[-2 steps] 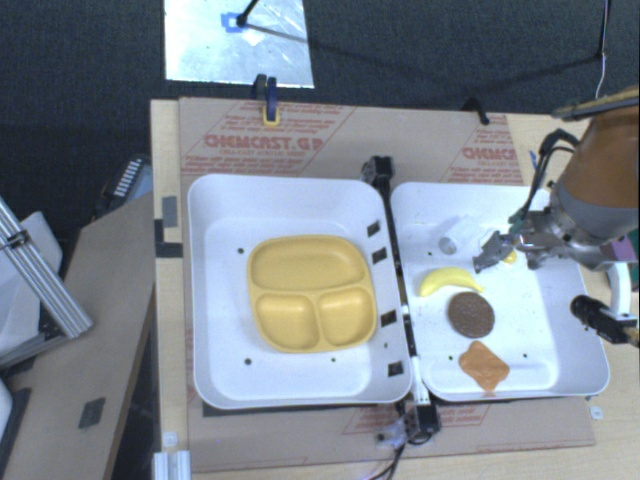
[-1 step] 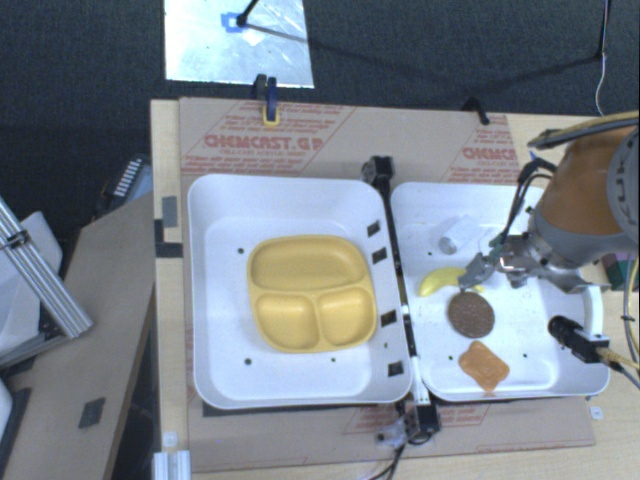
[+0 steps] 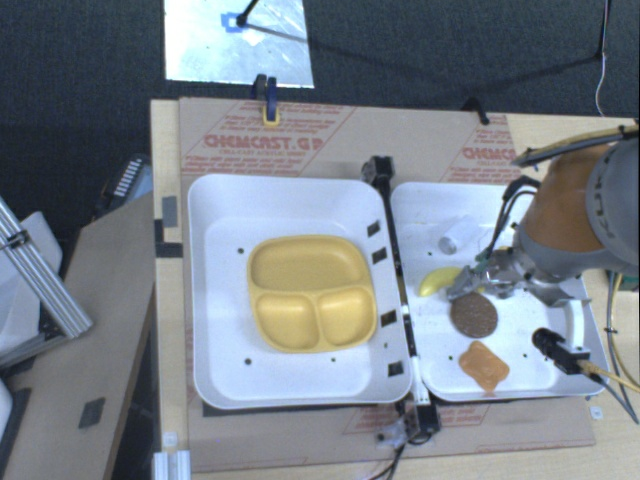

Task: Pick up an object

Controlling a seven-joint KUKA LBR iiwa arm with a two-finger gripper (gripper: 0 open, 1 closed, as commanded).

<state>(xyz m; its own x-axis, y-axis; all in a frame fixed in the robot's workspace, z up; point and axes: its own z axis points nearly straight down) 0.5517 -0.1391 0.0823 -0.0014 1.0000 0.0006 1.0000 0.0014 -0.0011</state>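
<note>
From my one camera, looking down, I see my gripper point(image 3: 470, 286) low in the right bin point(image 3: 420, 208). It is just above the brown round cookie point(image 3: 473, 315) and right beside the yellow banana point(image 3: 437, 282). I cannot tell how its tips are set, because they are small and dark here. I see nothing between them, so I would not say it holds anything.

What could go wrong? The banana and the cookie lie very close together. I think the gripper could bump one while going for the other and push it away. The cookie looks flat, so it may slip out. The orange toast piece point(image 3: 484, 366) and a small clear cup point(image 3: 451, 238) lie a bit apart.

The arm point(image 3: 565, 213) comes in from the right and bends down, wrist tipped toward the bin's middle. The left bin point(image 3: 215, 218) has a yellow tray point(image 3: 306, 292).
</note>
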